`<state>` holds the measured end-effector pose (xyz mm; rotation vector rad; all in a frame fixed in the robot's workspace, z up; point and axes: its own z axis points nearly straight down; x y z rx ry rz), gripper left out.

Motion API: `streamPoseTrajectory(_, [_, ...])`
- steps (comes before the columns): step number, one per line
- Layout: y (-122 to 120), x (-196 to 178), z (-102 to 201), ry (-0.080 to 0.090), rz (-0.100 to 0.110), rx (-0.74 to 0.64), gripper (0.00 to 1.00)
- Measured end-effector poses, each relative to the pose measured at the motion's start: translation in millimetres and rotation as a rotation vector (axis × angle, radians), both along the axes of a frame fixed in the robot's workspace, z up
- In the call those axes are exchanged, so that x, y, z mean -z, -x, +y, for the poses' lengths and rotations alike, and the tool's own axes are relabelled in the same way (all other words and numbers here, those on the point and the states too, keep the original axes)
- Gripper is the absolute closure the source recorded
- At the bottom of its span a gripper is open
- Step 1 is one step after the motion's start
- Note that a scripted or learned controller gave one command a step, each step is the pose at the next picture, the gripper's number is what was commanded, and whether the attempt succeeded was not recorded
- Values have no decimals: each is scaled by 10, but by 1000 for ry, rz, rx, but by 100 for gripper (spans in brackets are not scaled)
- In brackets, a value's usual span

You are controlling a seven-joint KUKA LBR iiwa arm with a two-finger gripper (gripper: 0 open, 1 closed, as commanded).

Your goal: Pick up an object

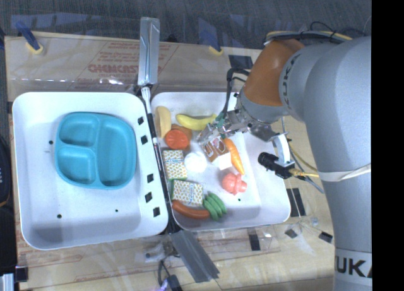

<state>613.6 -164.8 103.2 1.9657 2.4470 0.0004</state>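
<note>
The right bin (273, 202) holds several toy foods: a yellow banana (192, 120), a pale yellow piece (163, 120), a red tomato (177, 138), a white egg (195, 162), an orange carrot (235, 156), a brown block (216, 151), a pink-red fruit (233, 184), a green vegetable (215, 204), a sausage (188, 210) and two patterned boxes (174, 163) (187, 191). My gripper (214, 134) is low in this bin, between the banana and the brown block, close above the block. I see nothing clearly held.
The left bin (38, 220) carries a blue divided plate (96, 149). A metal divider with black clips (149, 157) separates the bins. The grey arm with its orange band (271, 75) covers the right bin's far right corner.
</note>
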Motion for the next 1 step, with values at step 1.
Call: streamPoseTrajectory(1, [217,-872,215,-1,4,288,100])
